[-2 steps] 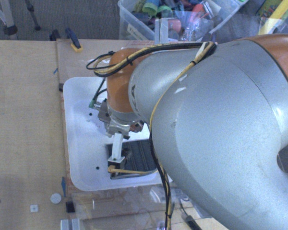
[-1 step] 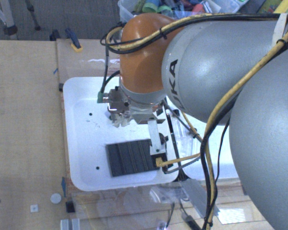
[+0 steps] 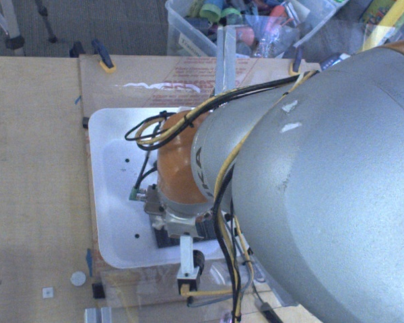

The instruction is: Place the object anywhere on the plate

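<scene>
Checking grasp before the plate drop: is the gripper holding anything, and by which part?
Cannot be told. The grey arm with its orange band hangs over the shallow white bin and covers the grasp area.

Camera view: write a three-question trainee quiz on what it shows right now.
1. True or false: the arm hangs over the white bin.
2. What colour is the band above the wrist? A) blue B) orange C) green
3. Fill in: beyond the bench, at the top of the view, stands a clear ____ full of colourful toys.

Key: 1 true; 2 B; 3 tub. The arm covers much of the bin, so the plate, the object and the fingers cannot be judged here.
</scene>
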Available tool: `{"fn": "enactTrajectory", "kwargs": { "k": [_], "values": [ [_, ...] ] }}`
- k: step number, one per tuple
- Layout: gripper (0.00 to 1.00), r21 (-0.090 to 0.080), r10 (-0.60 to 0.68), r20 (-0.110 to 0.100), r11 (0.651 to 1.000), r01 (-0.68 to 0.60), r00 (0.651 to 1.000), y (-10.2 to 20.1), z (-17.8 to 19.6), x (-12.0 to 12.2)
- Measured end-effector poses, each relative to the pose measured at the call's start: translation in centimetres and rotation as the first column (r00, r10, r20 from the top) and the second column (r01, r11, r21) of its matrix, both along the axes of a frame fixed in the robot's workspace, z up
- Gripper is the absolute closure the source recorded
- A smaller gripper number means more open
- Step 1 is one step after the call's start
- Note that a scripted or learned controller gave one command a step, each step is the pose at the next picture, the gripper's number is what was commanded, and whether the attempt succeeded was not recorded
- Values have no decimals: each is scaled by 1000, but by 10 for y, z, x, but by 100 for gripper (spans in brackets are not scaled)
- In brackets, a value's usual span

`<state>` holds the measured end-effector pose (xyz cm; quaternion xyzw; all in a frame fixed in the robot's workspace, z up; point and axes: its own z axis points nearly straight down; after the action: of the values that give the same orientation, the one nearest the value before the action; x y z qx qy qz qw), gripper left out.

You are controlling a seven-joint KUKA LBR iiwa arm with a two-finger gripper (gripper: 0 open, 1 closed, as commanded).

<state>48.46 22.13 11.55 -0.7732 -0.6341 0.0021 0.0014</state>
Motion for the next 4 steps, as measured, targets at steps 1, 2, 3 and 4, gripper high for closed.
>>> {"fn": "enactTrajectory", "kwargs": {
  "k": [1, 2, 3, 4],
  "values": [
    [100, 1, 416, 5, 909, -416, 909, 3, 89, -6],
    [100, 7, 262, 22, 965, -262, 965, 0, -14, -2],
    [100, 1, 676, 5, 737, -676, 737, -14, 59, -6],
    [100, 2, 496, 1, 868, -496, 868, -14, 11, 15]
  ]
}}
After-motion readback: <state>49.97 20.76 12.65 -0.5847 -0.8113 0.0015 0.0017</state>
